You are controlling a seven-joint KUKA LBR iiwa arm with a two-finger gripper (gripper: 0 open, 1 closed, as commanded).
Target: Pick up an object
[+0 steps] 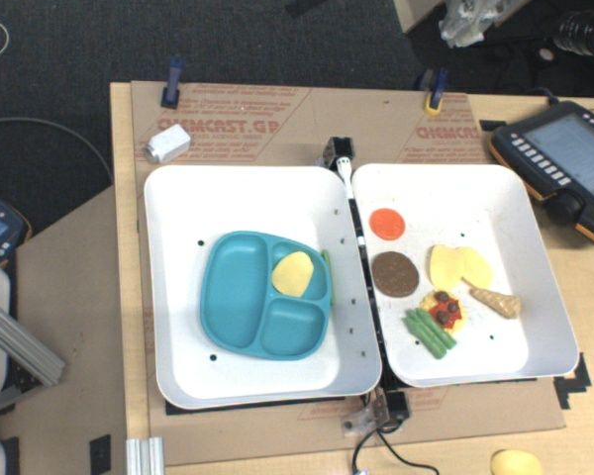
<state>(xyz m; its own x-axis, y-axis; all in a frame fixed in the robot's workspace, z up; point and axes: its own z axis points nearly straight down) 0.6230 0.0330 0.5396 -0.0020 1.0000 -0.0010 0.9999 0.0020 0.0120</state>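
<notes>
The right bin (495, 191) holds several toy foods: an orange-red disc (387, 224), a brown disc (395, 274), pale yellow pieces (459, 265), a tan cone (495, 302), green beans (430, 332) and a small red and dark piece (445, 311). In the left bin (178, 206) lies a teal divided plate (247, 300) with a yellow piece (293, 274) in its upper right compartment. My gripper (470, 13) hangs high beyond the far edge of the bench, well away from both bins, with nothing seen in it.
A black and orange control pendant (554, 156) lies just right of the right bin. On the cardboard behind the bins sit a small white block (168, 143) and two clamps (171, 82) (436, 89). A yellow object (515, 461) rests at the bottom edge.
</notes>
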